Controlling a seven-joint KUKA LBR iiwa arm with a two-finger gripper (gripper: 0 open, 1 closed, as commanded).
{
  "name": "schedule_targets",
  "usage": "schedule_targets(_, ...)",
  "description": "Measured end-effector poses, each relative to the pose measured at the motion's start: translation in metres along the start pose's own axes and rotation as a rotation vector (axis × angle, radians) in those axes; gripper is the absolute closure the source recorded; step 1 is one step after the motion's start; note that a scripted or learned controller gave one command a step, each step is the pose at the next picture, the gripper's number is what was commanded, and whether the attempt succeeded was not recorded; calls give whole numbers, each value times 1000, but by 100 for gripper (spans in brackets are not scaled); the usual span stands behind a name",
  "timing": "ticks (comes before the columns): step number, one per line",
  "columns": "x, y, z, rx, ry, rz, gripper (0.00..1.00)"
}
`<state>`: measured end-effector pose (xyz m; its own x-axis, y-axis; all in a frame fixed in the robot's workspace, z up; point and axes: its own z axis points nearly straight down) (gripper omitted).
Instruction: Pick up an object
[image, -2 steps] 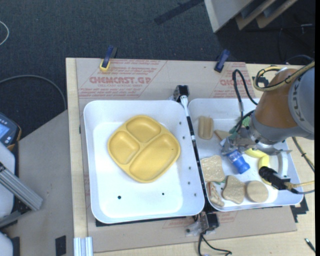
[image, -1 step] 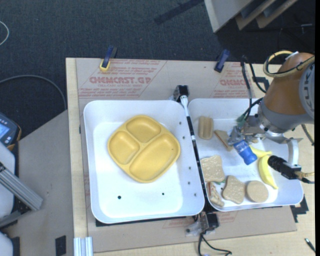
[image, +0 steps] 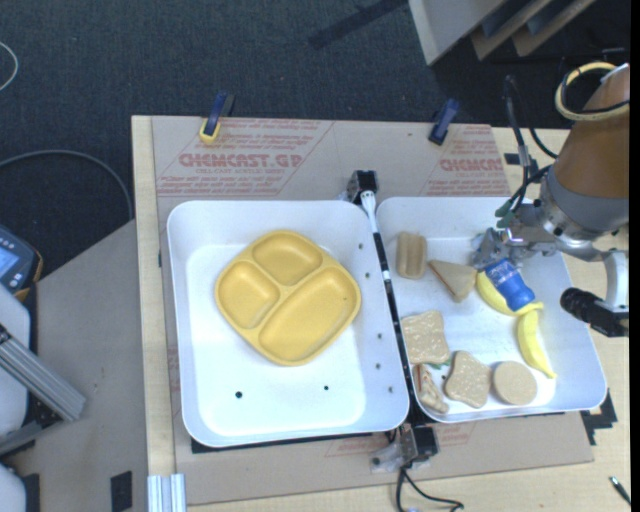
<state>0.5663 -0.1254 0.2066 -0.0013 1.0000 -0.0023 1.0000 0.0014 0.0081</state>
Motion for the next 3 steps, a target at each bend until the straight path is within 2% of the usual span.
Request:
schedule_targets(1, 0, 1, -20, 3, 1, 0, 100)
schedule_targets(2, 35, -35, -17, 13, 5, -1, 100)
schedule_targets(3, 53, -69, -16, 13, 5, 1, 100)
